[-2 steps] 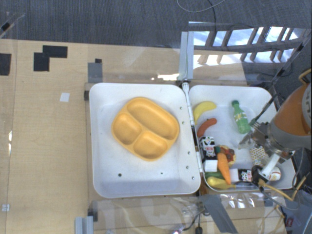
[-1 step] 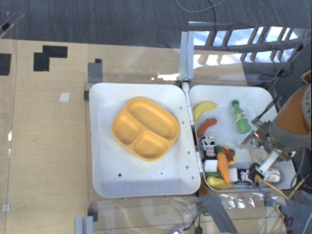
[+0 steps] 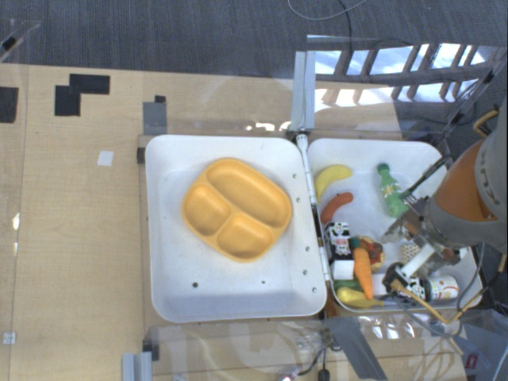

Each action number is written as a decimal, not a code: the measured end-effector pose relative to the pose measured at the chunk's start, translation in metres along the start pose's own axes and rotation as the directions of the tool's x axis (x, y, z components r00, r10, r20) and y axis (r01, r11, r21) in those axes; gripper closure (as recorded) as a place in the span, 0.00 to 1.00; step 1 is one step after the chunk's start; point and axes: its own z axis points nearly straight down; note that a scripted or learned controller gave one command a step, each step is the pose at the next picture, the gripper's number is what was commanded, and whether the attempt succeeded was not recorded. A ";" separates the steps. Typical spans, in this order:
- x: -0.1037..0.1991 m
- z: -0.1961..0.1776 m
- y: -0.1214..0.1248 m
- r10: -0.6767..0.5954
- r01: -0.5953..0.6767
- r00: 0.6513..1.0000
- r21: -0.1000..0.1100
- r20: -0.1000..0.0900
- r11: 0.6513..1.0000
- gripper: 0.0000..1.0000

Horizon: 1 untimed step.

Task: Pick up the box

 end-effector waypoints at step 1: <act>0.019 0.000 -0.022 0.244 -0.244 0.970 0.000 -0.002 0.970 0.00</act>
